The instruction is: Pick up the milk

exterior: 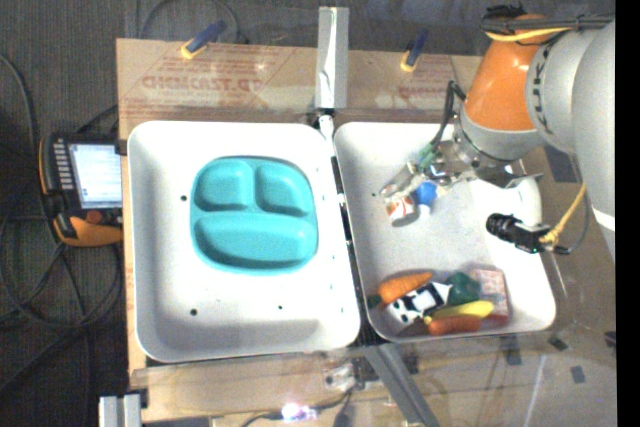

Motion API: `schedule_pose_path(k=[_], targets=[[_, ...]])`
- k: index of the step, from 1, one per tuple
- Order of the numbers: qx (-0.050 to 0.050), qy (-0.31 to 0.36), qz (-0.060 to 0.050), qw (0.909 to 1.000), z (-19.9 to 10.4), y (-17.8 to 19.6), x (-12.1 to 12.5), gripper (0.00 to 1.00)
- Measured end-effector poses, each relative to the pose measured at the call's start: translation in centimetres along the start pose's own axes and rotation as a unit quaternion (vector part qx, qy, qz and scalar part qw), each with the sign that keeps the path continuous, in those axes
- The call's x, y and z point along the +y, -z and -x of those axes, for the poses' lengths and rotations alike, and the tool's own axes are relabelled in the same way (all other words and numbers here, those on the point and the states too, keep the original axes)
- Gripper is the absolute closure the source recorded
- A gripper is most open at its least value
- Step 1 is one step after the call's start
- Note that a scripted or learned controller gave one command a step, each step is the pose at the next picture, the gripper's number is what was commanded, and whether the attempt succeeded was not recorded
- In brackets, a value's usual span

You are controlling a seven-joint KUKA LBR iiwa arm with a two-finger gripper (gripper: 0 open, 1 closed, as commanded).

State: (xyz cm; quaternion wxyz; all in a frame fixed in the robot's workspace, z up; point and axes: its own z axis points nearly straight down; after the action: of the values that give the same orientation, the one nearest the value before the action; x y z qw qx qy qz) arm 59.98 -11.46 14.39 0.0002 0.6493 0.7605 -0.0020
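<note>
The arm's grey body and orange band (pixel 505 95) fill the upper right of the frame and are cut off by its right edge, hiding the upper right corner of the right bin (pixel 365 215). The gripper (pixel 415 177) hangs over the upper middle of that bin, a dark, cluttered shape. It cannot be told whether it is spread or closed. Just at its tip lies a small white, red and blue object (pixel 408 204), too small and blurred to name. Whether the gripper touches it or grips it cannot be made out.

The milk (pixel 420 300) appears to be the small carton with black and white patches, lying in the pile at the lower edge of the right bin, well apart from the gripper. It is wedged among an orange carrot (pixel 405 284), a green item (pixel 463 286) and a red and yellow item (pixel 462 317), which overlap it in part.

The left bin (pixel 160 245) holds a turquoise divided plate (pixel 255 214).
</note>
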Motion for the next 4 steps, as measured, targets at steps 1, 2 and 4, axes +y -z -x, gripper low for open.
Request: schedule_pose_path(k=[1,2,4], targets=[[-0.001,-0.086,0.007,0.9962,-1.7,-5.3,-3.5,0.0],[-0.001,-0.166,0.006,0.9861,1.8,-5.4,5.3,0.0],[-0.002,-0.164,0.006,0.9864,8.4,-4.3,-0.7,1.0]])
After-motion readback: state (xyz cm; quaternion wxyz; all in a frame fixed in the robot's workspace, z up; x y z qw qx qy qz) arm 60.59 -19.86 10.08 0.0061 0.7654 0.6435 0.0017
